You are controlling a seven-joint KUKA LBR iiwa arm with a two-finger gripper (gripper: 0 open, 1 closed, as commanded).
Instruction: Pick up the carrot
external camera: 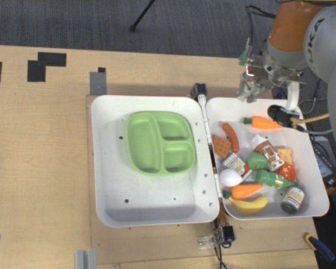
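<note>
Your carrot (264, 123) lies on its side near the far edge of the right bin (319, 203), with its green top pointing toward the left bin (101, 150). It looks like a toy, so it is likely light, hard and a bit slick. It may roll or slip if you squeeze the thin tip. Grab it across the fat middle, where it is widest. There is bare white floor around it, so you have room to come down on both sides.

Watch out: a second orange thing (247, 190) that looks like a carrot too lies near the front edge of that bin, touching a banana (249, 204) and just beside an egg (231, 179). That one is crowded, so the far one looks easier.

The hand (250, 88) hangs over the far edge of the right bin, near the first carrot but not touching it. You cannot tell from here if it is spread or pressed together. Nothing shows in it.

The left bin holds a green tray (159, 142). Both bins sit on a light wood table (39, 167), and past its far edge the floor is dark grey carpet (73, 10).
</note>
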